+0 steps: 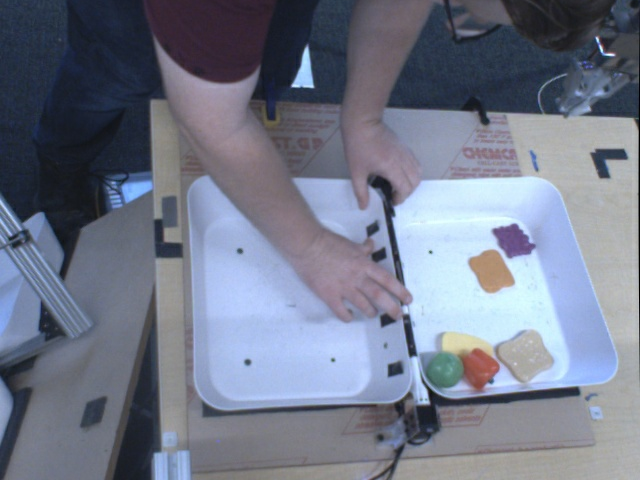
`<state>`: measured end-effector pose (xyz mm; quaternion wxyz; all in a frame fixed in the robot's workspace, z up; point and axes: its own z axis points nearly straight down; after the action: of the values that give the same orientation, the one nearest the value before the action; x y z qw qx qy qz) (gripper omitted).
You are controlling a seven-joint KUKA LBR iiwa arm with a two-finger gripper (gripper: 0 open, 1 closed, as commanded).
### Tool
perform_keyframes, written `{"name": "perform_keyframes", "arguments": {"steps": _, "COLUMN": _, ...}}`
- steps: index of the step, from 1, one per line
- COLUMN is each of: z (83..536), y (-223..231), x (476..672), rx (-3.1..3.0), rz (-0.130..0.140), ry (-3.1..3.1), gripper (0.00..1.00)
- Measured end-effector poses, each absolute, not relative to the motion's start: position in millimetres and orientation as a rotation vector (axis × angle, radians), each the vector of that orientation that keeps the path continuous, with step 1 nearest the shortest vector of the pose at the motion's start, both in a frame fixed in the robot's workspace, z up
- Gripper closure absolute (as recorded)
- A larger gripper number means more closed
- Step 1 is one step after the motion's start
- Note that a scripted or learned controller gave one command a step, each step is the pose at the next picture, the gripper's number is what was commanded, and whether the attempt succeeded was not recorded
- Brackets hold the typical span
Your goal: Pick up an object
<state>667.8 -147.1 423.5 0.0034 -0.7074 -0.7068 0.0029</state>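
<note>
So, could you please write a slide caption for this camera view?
Person's hands press the divider between two white bins; toy foods in the right bin.

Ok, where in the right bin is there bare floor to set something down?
The right bin has bare floor across its upper left, from the divider to the purple piece and orange piece. The bottom edge is crowded: green ball, red piece, yellow piece, toast.

Two bins sit side by side on the bench. The right bin holds six toy foods; a person's hand rests in the left bin.
</note>
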Motion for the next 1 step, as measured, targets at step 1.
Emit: {"name": "perform_keyframes", "arguments": {"steps": 1, "z": 328.4, "y": -206.9, "x": 634.3, "rx": -2.222, "rz": 0.010, "ry": -2.212, "gripper": 1.00}}
